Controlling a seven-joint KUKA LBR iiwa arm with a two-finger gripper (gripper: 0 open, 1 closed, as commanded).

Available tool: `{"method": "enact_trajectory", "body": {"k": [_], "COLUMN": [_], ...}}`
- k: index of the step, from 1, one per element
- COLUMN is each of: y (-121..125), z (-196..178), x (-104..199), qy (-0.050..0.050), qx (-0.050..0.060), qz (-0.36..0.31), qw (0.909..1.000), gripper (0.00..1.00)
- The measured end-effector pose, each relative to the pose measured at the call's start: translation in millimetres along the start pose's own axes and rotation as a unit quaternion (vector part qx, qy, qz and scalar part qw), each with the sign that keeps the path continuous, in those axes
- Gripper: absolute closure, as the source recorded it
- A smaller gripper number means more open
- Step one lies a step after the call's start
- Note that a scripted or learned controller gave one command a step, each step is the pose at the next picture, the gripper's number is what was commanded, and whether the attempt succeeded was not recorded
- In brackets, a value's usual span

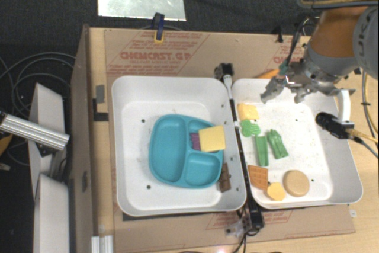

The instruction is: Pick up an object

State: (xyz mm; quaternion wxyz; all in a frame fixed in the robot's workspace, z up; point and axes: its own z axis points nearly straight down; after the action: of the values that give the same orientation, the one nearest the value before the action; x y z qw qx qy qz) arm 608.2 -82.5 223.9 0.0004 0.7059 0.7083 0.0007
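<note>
- Above the far edge of the right bin [331, 195], the gripper [283, 92] is seen hanging from the arm [340, 26], which is bent in from the right with its orange band uppermost.
- Two grey fingers [271, 92] are spread apart, and nothing is held between them.
- Below the gripper, on the left side of the right bin, a yellow block [248, 111] is laid, with a small green ridged piece [250, 128] just beside it.
- Two green sticks [269, 146] are placed near the bin's middle, side by side.
- At the near edge an orange waffle piece [257, 175], a yellow lump [275, 191] and a tan round disc [296, 182] are grouped close together.
- In the left bin [127, 127] a blue divided plate [177, 154] is set, with a yellow square [212, 139] resting on its right rim and a small purple piece [194, 140] beside it.
- A brown piece [225, 176] is lodged against the left bin's right wall.
</note>
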Motion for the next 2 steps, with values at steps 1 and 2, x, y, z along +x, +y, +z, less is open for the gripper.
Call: {"method": "enact_trajectory", "body": {"k": [1, 2], "y": [-53.7, -91.9], "z": [143.3, 139.9], "x": [-5.9, -21.2], "qy": [-0.002, 0.0], "qx": [0.0, 0.002], "qz": [0.002, 0.003], "qw": [1.0, 1.0], "gripper": [0.0, 0.0]}}
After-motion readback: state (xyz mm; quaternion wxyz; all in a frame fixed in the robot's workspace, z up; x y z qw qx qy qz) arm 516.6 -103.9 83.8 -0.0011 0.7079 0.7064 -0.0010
